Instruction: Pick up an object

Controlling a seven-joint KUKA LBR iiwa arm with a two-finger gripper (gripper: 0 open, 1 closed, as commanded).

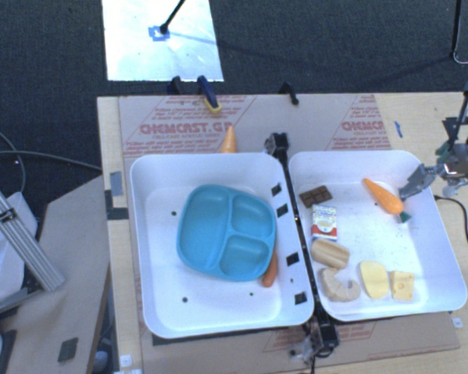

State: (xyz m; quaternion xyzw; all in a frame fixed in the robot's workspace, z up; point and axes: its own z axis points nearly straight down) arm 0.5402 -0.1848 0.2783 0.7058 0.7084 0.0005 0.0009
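Cheese wedge (403, 285) and bread pieces (339, 285) low in right bin (448, 249), carrot (383, 195) near gripper (416, 182), pincer state unclear, blue tray (224, 231) in left bin (166, 303)

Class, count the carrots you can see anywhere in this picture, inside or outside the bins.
3. One carrot lies in the right bin; a second carrot pokes from under the blue tray in the left bin; a third carrot sits behind that bin. More may be hidden.

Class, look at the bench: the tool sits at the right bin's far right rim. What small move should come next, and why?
Probably a short move leftward and down toward the toy carrot. The tool hangs at the right bin rim, just beside the carrot's green tip, and nothing is seen between its fingers. The carrot is the closest object and lies apart from the other food pieces, so it looks the easiest pick.
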